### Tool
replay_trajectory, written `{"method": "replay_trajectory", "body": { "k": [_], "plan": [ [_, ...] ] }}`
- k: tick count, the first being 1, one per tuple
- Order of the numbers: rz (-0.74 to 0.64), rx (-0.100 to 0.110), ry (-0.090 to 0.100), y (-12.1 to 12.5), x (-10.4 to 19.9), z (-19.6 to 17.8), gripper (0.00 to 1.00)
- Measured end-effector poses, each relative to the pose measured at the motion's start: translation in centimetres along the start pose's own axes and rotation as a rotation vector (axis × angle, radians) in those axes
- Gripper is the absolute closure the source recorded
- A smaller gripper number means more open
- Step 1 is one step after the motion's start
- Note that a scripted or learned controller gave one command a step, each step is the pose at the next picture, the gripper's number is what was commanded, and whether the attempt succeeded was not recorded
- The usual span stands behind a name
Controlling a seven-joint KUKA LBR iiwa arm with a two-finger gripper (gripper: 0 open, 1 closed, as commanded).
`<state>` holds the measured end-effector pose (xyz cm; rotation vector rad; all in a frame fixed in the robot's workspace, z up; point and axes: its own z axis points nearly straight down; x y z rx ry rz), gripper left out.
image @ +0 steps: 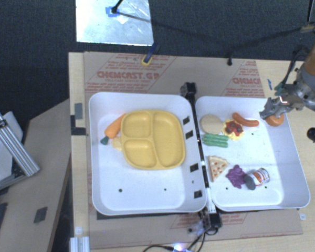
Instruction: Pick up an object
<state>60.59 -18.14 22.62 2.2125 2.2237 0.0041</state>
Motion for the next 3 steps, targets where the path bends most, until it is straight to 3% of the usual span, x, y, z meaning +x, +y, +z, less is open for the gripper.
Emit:
{"method": "replay_trajectory", "body": {
  "k": [3],
  "plan": [
    [-0.004,0.001,0.003,3.2,14.9,1.0,1.0]
  ]
}}
